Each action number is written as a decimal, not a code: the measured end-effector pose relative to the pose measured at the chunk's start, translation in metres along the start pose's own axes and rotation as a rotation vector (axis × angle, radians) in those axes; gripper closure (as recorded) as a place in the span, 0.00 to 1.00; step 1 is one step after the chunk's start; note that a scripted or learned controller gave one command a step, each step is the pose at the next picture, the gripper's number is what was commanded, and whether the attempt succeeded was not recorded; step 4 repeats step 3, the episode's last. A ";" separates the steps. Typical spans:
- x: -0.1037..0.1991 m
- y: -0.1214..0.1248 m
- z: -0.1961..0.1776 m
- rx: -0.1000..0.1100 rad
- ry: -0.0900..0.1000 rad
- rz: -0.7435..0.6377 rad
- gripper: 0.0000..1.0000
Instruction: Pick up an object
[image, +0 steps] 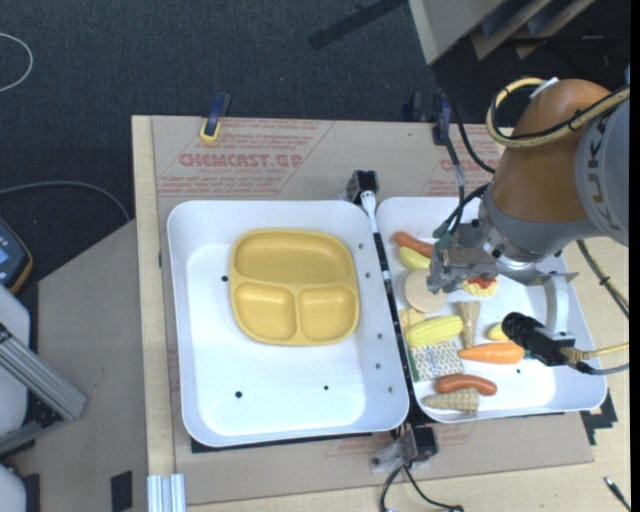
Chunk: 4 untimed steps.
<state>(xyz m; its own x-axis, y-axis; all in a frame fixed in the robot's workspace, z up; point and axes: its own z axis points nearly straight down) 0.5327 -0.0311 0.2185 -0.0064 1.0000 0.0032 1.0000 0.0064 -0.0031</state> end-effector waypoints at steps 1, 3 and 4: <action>0.065 0.000 0.000 -0.002 0.000 -0.001 1.00; 0.114 -0.007 0.003 0.000 -0.002 0.005 1.00; 0.114 -0.007 0.003 0.000 -0.002 0.005 1.00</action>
